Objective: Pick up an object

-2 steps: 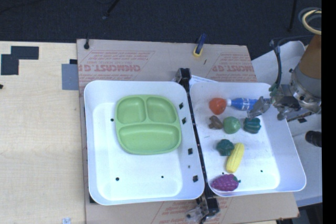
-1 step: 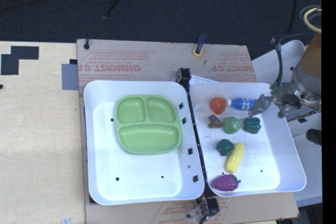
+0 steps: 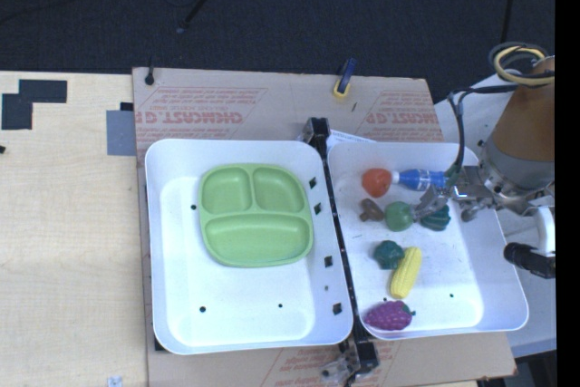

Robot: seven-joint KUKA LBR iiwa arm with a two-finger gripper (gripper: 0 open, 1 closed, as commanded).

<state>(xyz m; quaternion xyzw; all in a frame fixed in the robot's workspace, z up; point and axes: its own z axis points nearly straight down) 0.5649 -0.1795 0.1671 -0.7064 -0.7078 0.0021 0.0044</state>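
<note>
I see a light wooden bench point(image 3: 63, 231) with a brown cardboard sheet point(image 3: 272, 109) on it, and behind it a dark blue carpet floor point(image 3: 272, 4) with some black cables. On the cardboard stand two white bins side by side: the left bin point(image 3: 181, 322) and the right bin point(image 3: 471, 304). In the left bin lies one green plate point(image 3: 256, 215) with three compartments. In the right bin I count seven small things (all toy food, as far as I can judge): one orange-red round fruit point(image 3: 376, 182), one brown piece point(image 3: 370, 210), one green round piece point(image 3: 399, 216), one dark green piece point(image 3: 389, 253), one yellow corn cob point(image 3: 406, 272), one purple grape bunch point(image 3: 388, 315) at the near rim, and one more dark green piece point(image 3: 436, 219) just under the hand. One blue and yellow clip point(image 3: 343, 80) sits at the far edge of the cardboard. The arm point(image 3: 524, 131) reaches in from the right, wrist low over the right bin, and the hand point(image 3: 433, 195) points toward the left, near the green pieces. If the hand is released or clenched, I cannot tell.
</note>
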